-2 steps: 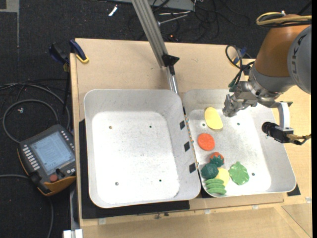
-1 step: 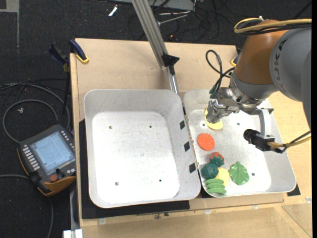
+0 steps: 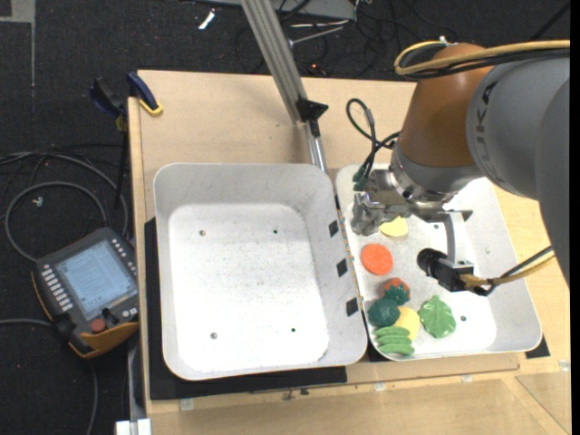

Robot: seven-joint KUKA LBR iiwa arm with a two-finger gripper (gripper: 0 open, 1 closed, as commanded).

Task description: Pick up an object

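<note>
The gripper [image 3: 370, 214] hung low over the far left part of the right bin [image 3: 507, 329], close to the wall it shares with the left bin [image 3: 172, 270]. Its metal head was seen from above and the wrist hid much of it, so whether it was open or closed, or had anything in its hold, could not be told. Just right of it, and touching or nearly touching its lower edge, lay a pale yellow flat piece [image 3: 394, 229]. Nearer the camera sat an orange round object [image 3: 377, 259], apart from the gripper and resting on the bin floor. Nearer still was a cluster of small items close together: a red and green piece [image 3: 395, 288], a dark teal lump [image 3: 383, 312], a yellow piece [image 3: 409, 322], a light green leaf-shaped object [image 3: 437, 318] to their right, and a green ridged object [image 3: 393, 340] by the near rim. A black cylindrical fitting [image 3: 441, 267] with a cable stood out from the arm [image 3: 489, 107] over the middle of that bin. The arm itself, grey with its orange band, came in from the right and covered the bin's far right corner. On the floor to the far left of the bench lay a handheld control pendant [image 3: 86, 288].
</note>
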